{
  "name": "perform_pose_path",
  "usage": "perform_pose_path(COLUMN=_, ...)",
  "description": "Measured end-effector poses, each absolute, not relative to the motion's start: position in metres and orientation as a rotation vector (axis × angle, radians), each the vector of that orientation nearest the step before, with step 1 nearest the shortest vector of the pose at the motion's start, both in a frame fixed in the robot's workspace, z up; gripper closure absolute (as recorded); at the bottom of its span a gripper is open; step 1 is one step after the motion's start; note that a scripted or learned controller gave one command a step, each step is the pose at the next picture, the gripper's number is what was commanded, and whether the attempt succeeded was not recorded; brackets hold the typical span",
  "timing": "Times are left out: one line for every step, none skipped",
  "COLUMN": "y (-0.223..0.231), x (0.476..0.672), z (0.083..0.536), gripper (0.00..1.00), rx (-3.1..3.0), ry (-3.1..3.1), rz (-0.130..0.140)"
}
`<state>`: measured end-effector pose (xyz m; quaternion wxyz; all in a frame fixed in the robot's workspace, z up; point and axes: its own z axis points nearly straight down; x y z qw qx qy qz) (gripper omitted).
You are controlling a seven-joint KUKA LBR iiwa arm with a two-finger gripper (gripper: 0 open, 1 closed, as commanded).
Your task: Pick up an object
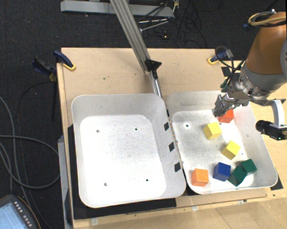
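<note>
I bring the gripper (222, 109) down right over the red block (226, 116), slow and straight; I cannot tell its grip yet

One fixed camera looks down aslant over both white bins (77, 110).

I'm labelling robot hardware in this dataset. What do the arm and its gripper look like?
The arm has an orange band over a grey wrist section. Dark cables run beside the wrist. The gripper is small, dark and metallic.
</note>
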<state>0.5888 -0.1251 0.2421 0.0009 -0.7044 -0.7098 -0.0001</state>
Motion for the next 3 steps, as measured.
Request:
perform_pose_path(y=-0.067, x=0.595, z=0.250, gripper=1.00, rx=-2.212, ry=-2.232, rz=-0.004)
perform_pose_path(y=-0.015, x=0.593, z=0.246, gripper=1.00, rx=-2.211, ry=-2.229, rz=-0.001)
perform_pose_path(y=0.038, x=0.612, z=0.249, gripper=1.00, rx=-2.213, ry=-2.231, rz=-0.005)
